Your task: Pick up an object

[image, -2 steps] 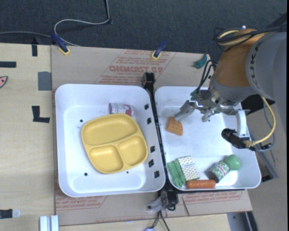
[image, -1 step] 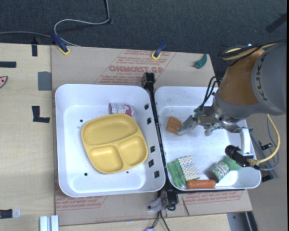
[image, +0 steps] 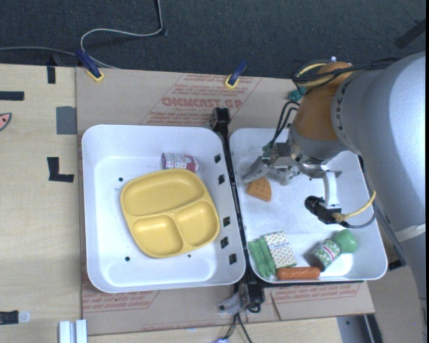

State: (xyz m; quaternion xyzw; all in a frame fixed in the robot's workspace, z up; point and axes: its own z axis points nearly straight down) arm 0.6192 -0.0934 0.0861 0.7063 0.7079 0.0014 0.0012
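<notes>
The gripper (image: 266,168) is seen in the right bin (image: 372,259), just above an orange wedge (image: 259,189); its opening cannot be told

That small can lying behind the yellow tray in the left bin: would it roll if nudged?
Probably. The can lies on its side, so a push across its length would likely roll it. The yellow divided tray sits close in front and might stop it. It looks small, so probably light.

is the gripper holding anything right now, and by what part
Nothing shows between its fingers. The gripper hangs in the right bin, just above the orange wedge-shaped piece, which lies on the bin floor.
</notes>
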